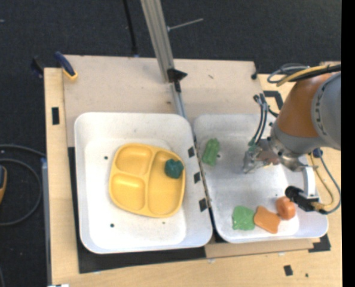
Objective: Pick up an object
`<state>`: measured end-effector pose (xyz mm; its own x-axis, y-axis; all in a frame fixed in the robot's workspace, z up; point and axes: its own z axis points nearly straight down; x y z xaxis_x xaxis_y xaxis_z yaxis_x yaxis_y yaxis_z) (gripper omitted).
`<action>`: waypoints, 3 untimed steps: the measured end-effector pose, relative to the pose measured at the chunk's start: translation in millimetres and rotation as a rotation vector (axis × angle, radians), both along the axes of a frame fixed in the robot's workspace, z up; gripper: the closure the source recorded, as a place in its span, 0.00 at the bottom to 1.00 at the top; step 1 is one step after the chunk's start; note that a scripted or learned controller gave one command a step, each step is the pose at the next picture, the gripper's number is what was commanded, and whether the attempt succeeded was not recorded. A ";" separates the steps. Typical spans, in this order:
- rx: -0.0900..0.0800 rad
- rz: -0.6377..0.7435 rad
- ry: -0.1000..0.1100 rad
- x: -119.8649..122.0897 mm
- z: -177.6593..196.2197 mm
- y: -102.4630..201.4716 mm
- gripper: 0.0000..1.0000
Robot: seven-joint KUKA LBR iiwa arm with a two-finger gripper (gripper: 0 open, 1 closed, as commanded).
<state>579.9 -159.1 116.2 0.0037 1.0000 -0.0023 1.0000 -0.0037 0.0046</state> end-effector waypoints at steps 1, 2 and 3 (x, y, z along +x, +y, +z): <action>0.000 0.005 -0.002 -4.9 61.0 2.4 1.00; 0.000 0.008 -0.003 2.8 119.8 8.8 1.00; 0.000 0.008 -0.001 4.2 156.6 7.6 1.00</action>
